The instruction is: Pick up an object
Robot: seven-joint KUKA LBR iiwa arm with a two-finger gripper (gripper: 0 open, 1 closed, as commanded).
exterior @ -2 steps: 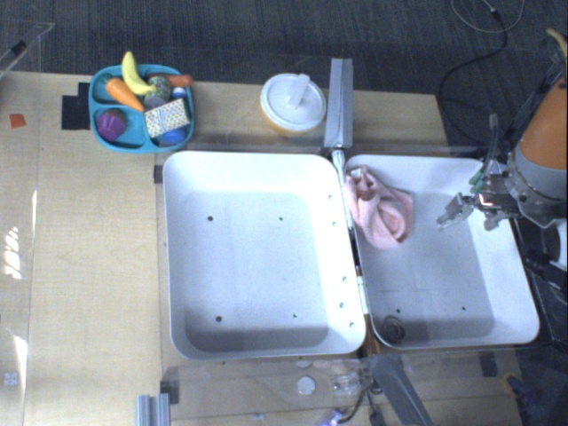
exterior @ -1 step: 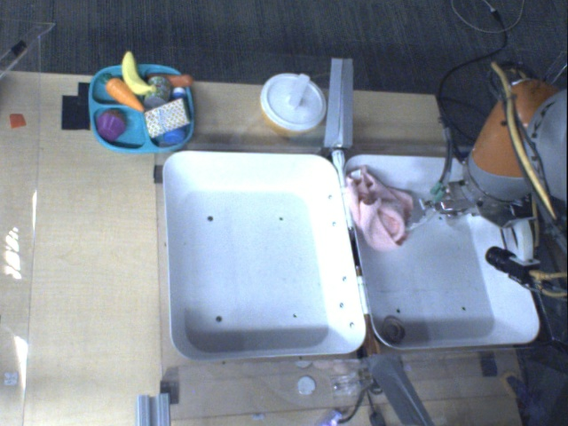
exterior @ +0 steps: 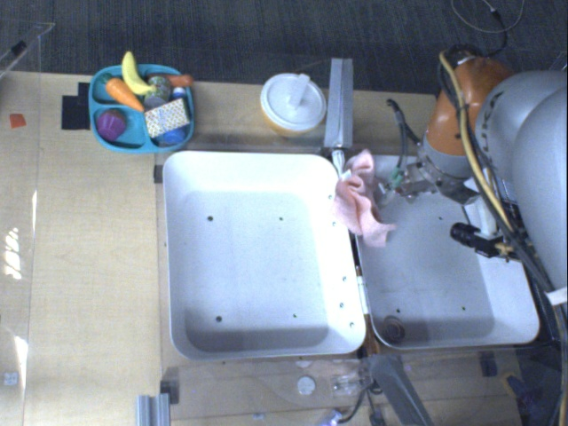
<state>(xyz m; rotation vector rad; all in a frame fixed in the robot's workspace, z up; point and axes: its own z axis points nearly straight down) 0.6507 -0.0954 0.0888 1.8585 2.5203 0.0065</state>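
The pink cloth [exterior: 359, 204] lies draped over the wall between the two bins, mostly in the right bin [exterior: 444, 300]. The gripper [exterior: 397, 185] sits just beside it. The pick does not appear complete; grasp and lift remain.

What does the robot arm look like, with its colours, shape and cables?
The arm is thick and rounded, light grey, with an orange band above the wrist. Yellow and black cables run along it, and a thin black wire loops over its top. The pincer at its end is small, dark metal, with thin black wires around it.
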